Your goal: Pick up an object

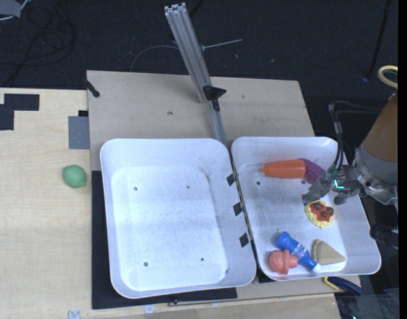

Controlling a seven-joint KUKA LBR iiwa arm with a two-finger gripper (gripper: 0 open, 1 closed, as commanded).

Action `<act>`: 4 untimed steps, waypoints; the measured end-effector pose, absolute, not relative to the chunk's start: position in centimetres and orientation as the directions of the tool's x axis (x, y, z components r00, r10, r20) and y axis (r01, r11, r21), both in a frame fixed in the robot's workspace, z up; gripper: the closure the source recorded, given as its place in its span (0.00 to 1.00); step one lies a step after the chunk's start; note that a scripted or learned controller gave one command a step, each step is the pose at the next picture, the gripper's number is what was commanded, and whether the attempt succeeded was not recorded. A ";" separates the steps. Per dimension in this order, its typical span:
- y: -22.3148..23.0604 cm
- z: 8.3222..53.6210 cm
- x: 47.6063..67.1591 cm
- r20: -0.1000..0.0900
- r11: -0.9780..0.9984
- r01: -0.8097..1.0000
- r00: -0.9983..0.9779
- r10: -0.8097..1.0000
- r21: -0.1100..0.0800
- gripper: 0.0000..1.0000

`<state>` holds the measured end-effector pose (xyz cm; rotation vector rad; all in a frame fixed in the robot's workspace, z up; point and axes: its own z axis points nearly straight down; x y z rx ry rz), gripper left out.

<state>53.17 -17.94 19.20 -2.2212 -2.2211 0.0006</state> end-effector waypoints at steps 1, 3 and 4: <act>-17.9 19.2 53.2 0.000 0.000 1.000 0.000 1.000 -0.001 0.00; -17.8 9.8 52.9 0.001 0.001 1.000 -0.001 1.000 -0.002 0.00; -17.9 10.9 53.0 0.000 -0.001 1.000 0.001 1.000 -0.001 1.00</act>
